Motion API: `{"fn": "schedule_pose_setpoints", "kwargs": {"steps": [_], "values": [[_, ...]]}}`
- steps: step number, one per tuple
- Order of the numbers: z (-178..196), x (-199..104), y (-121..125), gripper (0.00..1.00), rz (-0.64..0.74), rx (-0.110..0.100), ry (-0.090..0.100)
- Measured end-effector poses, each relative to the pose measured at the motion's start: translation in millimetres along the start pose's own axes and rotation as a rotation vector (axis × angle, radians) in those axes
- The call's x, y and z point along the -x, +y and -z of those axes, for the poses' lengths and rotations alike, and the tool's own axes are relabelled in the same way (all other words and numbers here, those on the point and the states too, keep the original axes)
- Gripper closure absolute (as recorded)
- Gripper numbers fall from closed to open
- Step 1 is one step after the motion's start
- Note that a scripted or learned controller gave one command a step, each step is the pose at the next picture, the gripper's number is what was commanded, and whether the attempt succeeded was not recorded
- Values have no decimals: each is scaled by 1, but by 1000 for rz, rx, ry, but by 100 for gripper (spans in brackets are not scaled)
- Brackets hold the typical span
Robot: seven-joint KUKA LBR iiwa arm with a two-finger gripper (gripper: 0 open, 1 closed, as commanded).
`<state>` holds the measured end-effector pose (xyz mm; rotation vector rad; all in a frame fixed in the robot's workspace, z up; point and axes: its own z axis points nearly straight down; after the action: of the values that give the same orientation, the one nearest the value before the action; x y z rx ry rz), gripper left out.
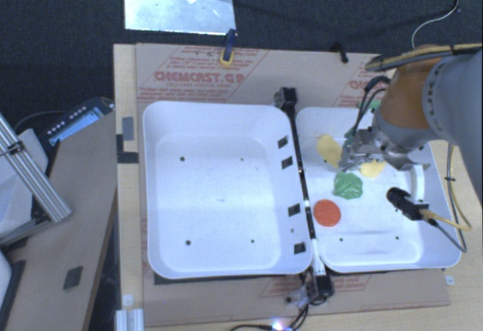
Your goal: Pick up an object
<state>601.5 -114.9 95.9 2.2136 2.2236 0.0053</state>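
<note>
On the left, the left bin (219, 201) sits on a brown board (200, 77) printed in red, and a row of small black clips (290, 186) runs down the seam where it meets its neighbour. All the loose pieces are in the right bin (377, 246).

Nearest the seam is an orange disc (327, 213), lying flat towards the bin's near side. Up and slightly left of centre lies a pale yellow piece (328, 147). A green lump (348, 185) sits between the two, just above and right of the disc.

The gripper (349, 161) is low over the bin floor, right beside the pale yellow piece's right edge and just above the green lump in this view. Both are close enough that contact cannot be ruled in or out. Whether the gripper is parted or closed is not readable from this angle, and nothing can be seen clamped in it.

A second yellow piece (372, 168) lies just to its right (partly tucked under the wrist). The grey arm (453, 96) comes in from the right edge
</note>
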Motion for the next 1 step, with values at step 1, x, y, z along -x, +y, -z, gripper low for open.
{"fn": "schedule_pose_setpoints", "kwargs": {"steps": [1], "values": [[-11, -25, -78, 100, -4, -5, 1]]}}
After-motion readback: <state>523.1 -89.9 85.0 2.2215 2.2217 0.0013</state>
